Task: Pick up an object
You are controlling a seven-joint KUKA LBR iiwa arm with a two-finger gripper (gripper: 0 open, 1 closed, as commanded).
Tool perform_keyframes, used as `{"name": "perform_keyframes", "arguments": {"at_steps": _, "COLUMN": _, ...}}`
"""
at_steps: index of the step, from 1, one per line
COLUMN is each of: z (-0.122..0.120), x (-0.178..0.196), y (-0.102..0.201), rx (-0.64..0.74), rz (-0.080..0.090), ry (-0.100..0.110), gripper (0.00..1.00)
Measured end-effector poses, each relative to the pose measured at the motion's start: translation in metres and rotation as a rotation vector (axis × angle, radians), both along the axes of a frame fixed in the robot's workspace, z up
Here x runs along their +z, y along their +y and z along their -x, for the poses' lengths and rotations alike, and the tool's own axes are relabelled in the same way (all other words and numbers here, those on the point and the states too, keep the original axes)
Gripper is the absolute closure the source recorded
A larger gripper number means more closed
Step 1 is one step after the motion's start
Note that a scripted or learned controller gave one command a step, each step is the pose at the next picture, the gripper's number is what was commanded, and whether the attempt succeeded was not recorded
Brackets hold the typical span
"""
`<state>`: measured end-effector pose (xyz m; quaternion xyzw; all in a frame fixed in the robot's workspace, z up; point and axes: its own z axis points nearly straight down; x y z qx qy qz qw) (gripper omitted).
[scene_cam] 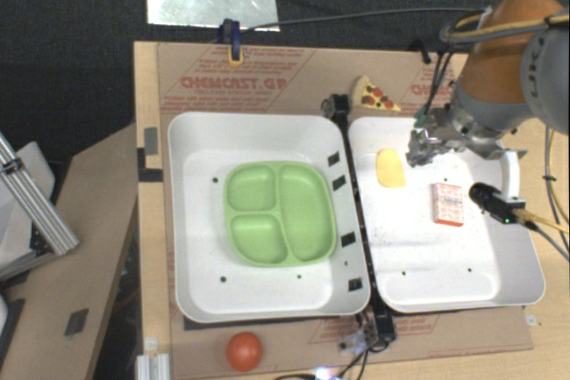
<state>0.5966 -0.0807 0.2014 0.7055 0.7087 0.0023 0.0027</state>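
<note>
Arm's (508, 58) coming in from the right w/ the gripper (422, 147) hanging over the back part of the right bin (445, 280). Can't tell how the gripper is set, it's a dark blur from this angle, and I don't see anything clearly in it. Yellow object (390, 167) lies in the bin just left of and a bit nearer the cam than the gripper, close but apart afaict. Red/white packet (448, 204) sits nearer the cam than the gripper and a bit to its right. Pizza slice toy (377, 94) is behind it, outside the bin on the board. Way off to the gripper's left, the left bin (205, 280) holds a green divided plate (280, 213). Orange ball (244, 351) at the front edge, far left of and nearer the cam than the gripper.
</note>
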Motion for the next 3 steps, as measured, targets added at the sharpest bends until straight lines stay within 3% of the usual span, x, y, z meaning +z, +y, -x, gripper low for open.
{"name": "perform_keyframes", "arguments": {"at_steps": 1, "z": -0.008, "x": 0.062, "y": -0.001, "rx": 0.001, "rz": 0.0, "ry": 0.0, "gripper": 1.0}}
{"name": "perform_keyframes", "arguments": {"at_steps": 3, "z": -0.018, "x": 0.049, "y": 0.094, "rx": 0.003, "rz": -0.001, "ry": 0.006, "gripper": 1.0}}
